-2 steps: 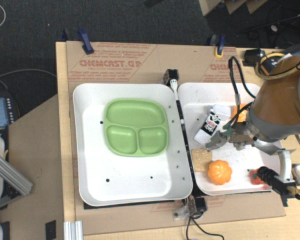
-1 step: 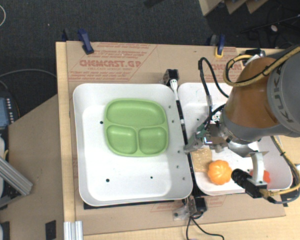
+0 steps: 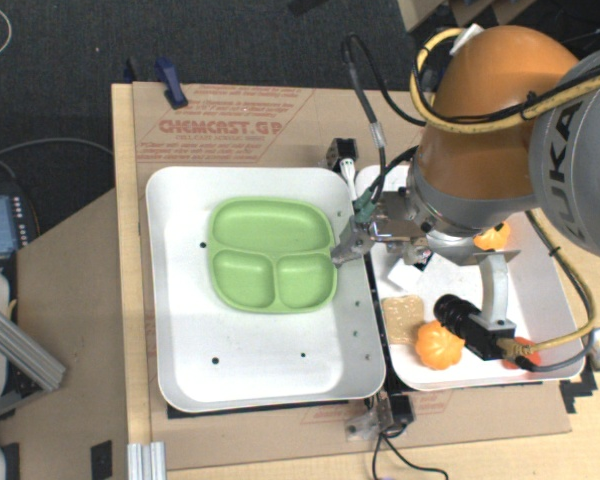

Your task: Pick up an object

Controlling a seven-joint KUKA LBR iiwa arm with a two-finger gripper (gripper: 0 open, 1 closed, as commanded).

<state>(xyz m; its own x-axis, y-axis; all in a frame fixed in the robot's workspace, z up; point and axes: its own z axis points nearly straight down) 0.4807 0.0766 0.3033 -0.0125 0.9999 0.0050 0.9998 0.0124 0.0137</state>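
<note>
Left bin (image 3: 170, 298): green divided plate (image 3: 272, 253) sat in the upper middle, clear of the left and lower walls. Open floor ran down the left wall and across the whole lower half, with a narrower strip above the plate. The plate's right edge lay close to the right wall, and the gripper (image 3: 348, 246) hung just there.

Right bin (image 3: 545, 303): arm (image 3: 490, 118) covered most of the upper part. Lower left was crowded by a tan square block (image 3: 402, 315) with a small orange pumpkin-shaped toy (image 3: 437, 345) just beside it. A second orange item (image 3: 494, 236) showed partly under the wrist. Bare floor showed along the right wall.
</note>
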